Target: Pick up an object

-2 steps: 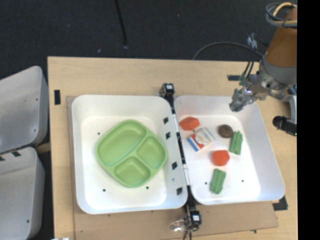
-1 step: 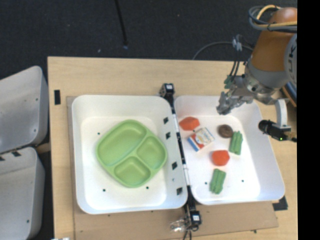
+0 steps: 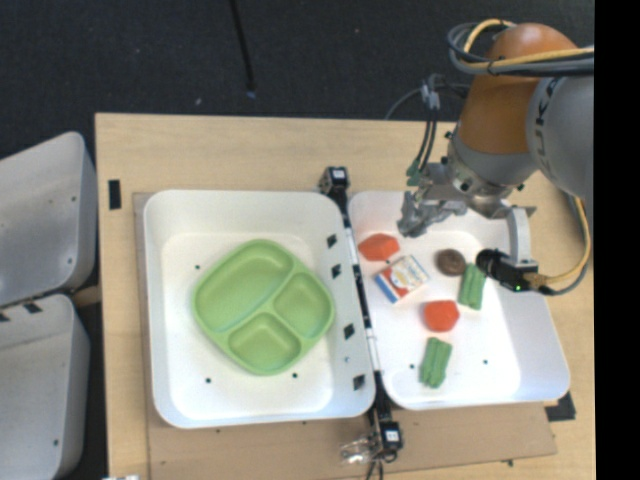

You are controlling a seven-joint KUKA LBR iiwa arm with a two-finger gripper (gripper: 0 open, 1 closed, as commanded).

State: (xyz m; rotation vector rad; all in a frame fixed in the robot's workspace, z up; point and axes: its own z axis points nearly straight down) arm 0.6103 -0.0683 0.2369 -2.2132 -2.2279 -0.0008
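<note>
My gripper hangs over the back left of the right bin, just above and right of a flat orange-red piece. Nothing shows between its fingers. In front of it lies a small white, red and blue packet. A brown round piece sits to the right, beside a green piece. Further forward are a red-orange lump and a second green piece.
The left bin holds a green divided plate. A black clamp sits at the back between the bins. A black fitting with a yellow cable lies over the right bin's far side. Grey panels stand at the left.
</note>
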